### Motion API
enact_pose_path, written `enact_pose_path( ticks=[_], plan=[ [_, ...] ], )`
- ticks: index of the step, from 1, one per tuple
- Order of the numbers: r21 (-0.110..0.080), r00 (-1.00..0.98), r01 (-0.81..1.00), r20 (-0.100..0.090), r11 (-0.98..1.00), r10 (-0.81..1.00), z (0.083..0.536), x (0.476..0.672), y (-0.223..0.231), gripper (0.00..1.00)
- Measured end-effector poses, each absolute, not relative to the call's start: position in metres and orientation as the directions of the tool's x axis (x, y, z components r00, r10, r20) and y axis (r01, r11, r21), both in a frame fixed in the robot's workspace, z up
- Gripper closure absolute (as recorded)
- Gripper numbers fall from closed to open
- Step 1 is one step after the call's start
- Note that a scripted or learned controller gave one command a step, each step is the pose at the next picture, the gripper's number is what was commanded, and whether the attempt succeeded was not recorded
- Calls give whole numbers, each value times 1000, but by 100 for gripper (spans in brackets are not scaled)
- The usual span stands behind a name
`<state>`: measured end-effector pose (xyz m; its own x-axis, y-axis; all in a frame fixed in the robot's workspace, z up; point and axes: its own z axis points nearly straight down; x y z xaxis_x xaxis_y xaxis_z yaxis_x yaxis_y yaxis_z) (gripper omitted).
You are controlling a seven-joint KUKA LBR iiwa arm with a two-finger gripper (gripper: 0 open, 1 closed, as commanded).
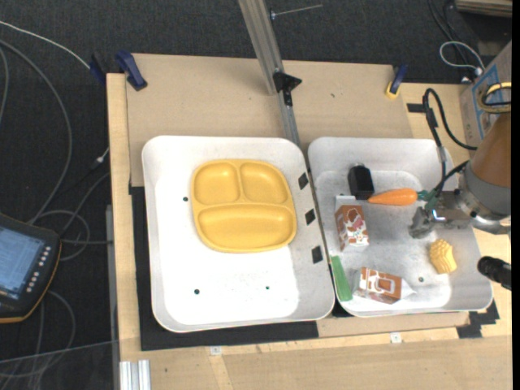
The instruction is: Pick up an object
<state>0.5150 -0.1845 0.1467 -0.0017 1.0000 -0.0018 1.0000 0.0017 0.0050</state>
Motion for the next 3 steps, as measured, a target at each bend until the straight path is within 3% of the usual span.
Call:
enact_pose_path(
  ticks=[2, 3],
  plan=[
    [9, -1, 1000, -3, 2, 1000, 262, 525, -183, 100],
    [1, -7, 1000, 3, 7, 1000, 268, 527, -129, 100]
  ],
)
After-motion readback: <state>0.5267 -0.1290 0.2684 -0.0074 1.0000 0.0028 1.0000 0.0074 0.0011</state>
